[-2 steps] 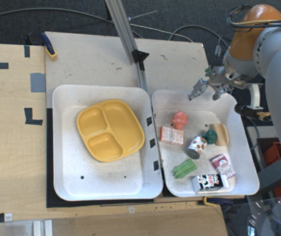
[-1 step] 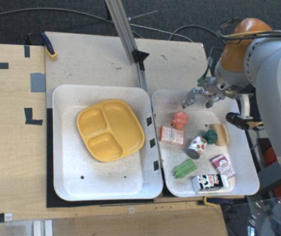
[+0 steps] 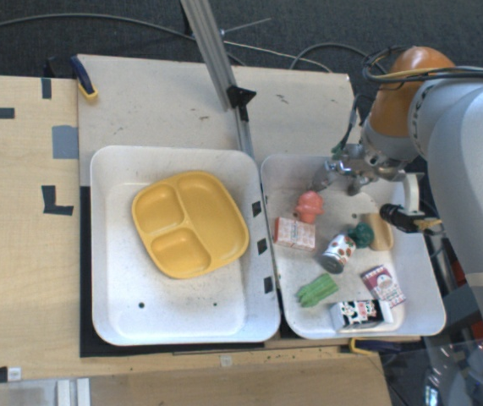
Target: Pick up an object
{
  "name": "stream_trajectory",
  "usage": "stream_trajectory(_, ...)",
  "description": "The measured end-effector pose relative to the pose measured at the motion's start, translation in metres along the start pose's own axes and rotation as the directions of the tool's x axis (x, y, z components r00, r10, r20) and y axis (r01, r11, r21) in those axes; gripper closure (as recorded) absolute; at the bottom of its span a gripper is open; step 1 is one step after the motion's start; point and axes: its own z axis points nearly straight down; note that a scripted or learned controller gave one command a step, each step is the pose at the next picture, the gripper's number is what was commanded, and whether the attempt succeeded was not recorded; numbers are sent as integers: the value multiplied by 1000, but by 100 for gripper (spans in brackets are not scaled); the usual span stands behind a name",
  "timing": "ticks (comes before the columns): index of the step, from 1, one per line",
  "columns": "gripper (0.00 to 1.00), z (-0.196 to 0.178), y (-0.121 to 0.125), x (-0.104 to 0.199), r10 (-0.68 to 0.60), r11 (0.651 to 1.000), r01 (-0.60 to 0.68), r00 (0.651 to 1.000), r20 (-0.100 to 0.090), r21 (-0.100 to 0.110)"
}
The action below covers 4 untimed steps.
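- The claw (image 3: 353, 176) hangs over the far part of the right bin (image 3: 431, 315), near its back wall; whether it is released or clenched cannot be told
- Just below it lies a pink rounded object (image 3: 310, 204) – apart from the claw, on the bin floor
- Near it sit a small red-and-white box (image 3: 294, 233), a can (image 3: 337, 251), a green leafy piece (image 3: 317, 290) and a black-and-white carton (image 3: 361, 313)
- The left bin (image 3: 110, 311) holds a yellow divided tray (image 3: 190, 223)
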Motion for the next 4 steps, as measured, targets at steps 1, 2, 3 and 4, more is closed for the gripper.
stream_trajectory(1,100,-10,0,0,-1,1000,1,1000,1,0)
stream_trajectory(2,100,-53,-2,3,0,1000,0,1000,-1,-15)
stream_trajectory(3,100,-102,3,12,-1,1000,1,1000,-1,-16)
stream_trajectory(4,100,-155,-4,19,-1,1000,1,1000,-1,-17)
